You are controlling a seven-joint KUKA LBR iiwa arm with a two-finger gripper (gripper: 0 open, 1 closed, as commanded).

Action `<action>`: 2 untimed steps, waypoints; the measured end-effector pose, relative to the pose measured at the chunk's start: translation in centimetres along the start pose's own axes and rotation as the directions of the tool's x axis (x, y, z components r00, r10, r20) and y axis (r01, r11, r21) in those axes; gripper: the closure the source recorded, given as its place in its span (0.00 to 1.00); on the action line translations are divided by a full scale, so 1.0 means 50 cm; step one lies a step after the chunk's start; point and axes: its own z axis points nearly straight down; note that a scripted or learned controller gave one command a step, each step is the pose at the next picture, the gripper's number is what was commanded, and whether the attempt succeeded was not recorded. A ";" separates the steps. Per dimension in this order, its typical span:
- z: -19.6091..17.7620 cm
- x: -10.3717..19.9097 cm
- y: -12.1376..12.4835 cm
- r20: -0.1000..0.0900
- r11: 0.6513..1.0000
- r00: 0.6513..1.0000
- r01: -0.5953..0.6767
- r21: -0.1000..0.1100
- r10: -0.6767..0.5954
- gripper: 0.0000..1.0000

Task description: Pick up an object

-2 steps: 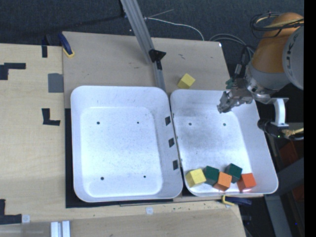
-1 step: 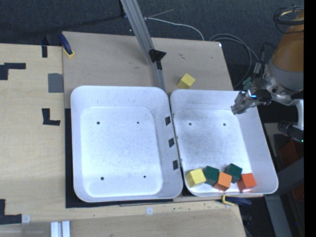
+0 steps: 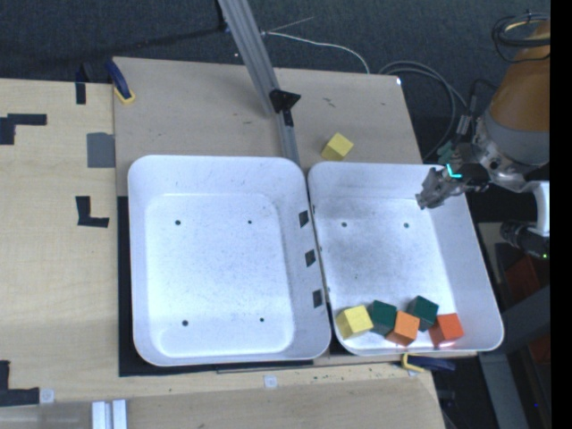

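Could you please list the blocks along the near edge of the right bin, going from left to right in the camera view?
yellow block → dark green block → orange block → second dark green block → red-orange block

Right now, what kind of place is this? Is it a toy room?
Probably a robot lab bench, not a toy room. A grey and orange robot arm reaches over two white bins, and coloured blocks sit in the right bin for grasping practice.
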 end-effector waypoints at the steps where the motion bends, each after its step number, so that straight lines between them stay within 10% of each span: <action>1: -0.024 -0.034 0.112 0.001 1.000 1.000 0.002 -0.004 -0.002 0.00; 2: 0.165 0.131 0.159 -0.004 1.000 1.000 0.007 0.008 -0.007 0.00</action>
